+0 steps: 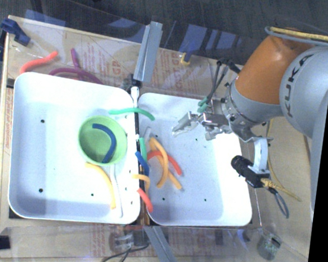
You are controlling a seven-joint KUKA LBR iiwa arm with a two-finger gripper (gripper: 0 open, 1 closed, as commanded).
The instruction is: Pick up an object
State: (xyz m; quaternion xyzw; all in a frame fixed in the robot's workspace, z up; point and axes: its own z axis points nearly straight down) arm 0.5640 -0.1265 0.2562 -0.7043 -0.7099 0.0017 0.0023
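Observation:
My gripper (197, 129) hangs over the back part of the right bin (226, 207), its two silvery fingers (183, 124) spread open with nothing between them. Left and in front of it lie curved strips: an orange one (162, 157), a red one (173, 164) and a second orange one (172, 181). A teal strip (131, 112) bridges the rims between the bins. In the left bin (30, 193) sits a green bowl (99, 143) holding a blue curved strip (109, 137), with a yellow strip (106, 183) in front of it.
Green, blue, yellow and red strips (142, 163) lie along the divide between the bins. Behind the left bin, on the bench, rest an orange-red strip (38, 62) and a purple tube (75, 74). A grey bar (148, 50) stands at the back between the bins.

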